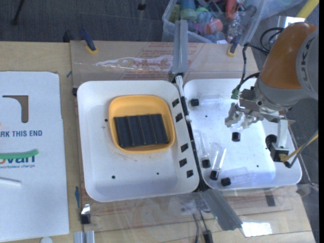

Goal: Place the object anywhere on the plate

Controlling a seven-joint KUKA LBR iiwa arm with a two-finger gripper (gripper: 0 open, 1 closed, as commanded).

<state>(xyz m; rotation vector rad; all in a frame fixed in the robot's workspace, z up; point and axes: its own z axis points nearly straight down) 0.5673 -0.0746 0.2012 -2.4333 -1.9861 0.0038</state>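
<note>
You're early in the job, by the look of it. The yellow plate (141, 105) sits in the left bin (96, 176) and already carries a dark ribbed block (140, 130), but whatever you mean to move is most likely among the clear tubes with black caps (216, 163) scattered in the right bin (283, 178) — which one is the object I can't say. The jaws (238, 119) hang over the middle of that right bin, above a small black cap (235, 136); whether they are open or closed, or grip anything, can't be made out from this angle. So picking, carrying across the divider and setting down all seem to be left.

The bench (35, 57) is pale wood, with a printed white cardboard sheet (30, 151) at the left. Behind it stands a clear tub of coloured toys (212, 9) on dark carpet.
</note>
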